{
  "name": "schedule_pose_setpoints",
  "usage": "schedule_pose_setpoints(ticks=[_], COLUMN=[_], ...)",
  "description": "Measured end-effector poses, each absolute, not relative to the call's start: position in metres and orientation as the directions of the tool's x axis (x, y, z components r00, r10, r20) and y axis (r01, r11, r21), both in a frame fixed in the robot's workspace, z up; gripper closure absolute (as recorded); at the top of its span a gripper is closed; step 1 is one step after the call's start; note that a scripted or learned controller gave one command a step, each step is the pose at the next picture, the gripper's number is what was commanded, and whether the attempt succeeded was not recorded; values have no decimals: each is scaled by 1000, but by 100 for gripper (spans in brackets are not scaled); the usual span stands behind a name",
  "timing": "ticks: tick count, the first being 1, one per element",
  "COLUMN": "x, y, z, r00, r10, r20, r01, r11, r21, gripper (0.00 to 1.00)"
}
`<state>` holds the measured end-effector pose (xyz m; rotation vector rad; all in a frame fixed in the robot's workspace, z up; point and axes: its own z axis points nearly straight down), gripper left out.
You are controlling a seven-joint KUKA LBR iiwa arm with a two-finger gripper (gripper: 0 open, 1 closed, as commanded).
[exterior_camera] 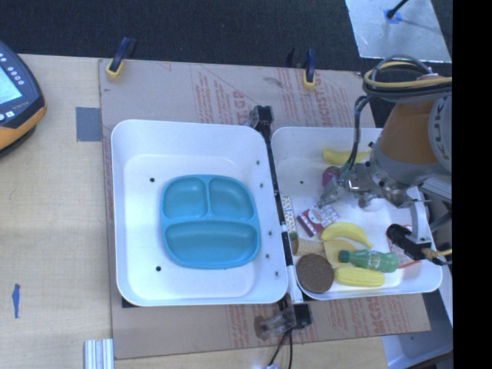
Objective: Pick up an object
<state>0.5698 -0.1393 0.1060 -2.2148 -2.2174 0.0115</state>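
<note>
The right white bin holds several small things. A yellow banana lies near its middle, with a red and white packet to its left. A green bottle lies above a long yellow piece at the front, beside a brown round disc. A purple thing and another yellow piece sit at the back. My gripper hangs low over the bin's back half, just right of the purple thing, and nothing shows in its grasp.
The left white bin holds a blue divided plate. Black clips sit on the seam between the bins. A yellow and grey device lies at the bench's far left. The grey and orange arm covers the right bin's back right corner.
</note>
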Motion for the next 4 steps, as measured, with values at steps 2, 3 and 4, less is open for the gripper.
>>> schedule_pose_setpoints(ticks=[2,3,4], x=[657,626,627], y=[-97,-98,-99], z=[92,92,103], r00=[-5,-3,-5], r10=[1000,1000,1000], r20=[1,-1,-2], r01=[1000,1000,1000], r11=[5,3,5], r21=[-5,-8,-6], gripper=[0,0,100])
